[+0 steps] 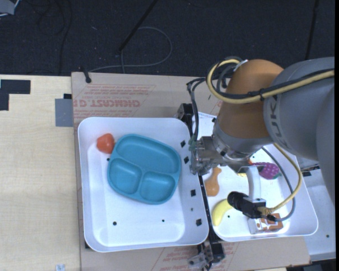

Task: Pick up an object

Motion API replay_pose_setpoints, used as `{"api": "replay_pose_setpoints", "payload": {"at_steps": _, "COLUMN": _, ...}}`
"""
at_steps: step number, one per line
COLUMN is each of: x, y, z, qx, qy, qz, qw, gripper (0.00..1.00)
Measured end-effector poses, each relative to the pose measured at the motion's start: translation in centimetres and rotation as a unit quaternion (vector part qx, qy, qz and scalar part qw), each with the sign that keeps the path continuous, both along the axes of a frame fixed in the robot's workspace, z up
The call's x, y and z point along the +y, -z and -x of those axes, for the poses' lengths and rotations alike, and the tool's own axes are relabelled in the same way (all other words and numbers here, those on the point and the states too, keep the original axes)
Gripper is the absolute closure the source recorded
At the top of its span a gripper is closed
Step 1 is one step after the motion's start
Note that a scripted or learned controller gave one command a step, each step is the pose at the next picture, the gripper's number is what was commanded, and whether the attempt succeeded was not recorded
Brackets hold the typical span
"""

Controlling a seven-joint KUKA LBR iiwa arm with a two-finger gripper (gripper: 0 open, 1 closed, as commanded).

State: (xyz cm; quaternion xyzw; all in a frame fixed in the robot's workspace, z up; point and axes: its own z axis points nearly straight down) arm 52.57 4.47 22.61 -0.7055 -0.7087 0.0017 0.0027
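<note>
Arm is hanging low over the right bin (pixel 305 230), gripper (pixel 203 164) state unclear; orange piece (pixel 213 183) just below it. Probably reaching; needs centering, then closing.

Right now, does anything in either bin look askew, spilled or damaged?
Nothing looks spilled or broken. The blue divided tray sits tilted in the left bin, with an orange-red ball at its corner. Small toys lie loose in the right bin.
</note>
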Motion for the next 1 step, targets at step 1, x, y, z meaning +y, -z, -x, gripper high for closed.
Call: {"api": "replay_pose_setpoints", "payload": {"at_steps": 1, "x": 5.56, "y": -0.97, "z": -0.48, "qx": -0.002, "qy": 0.0, "qz": 0.0001, "qw": 1.0, "gripper": 1.0}}
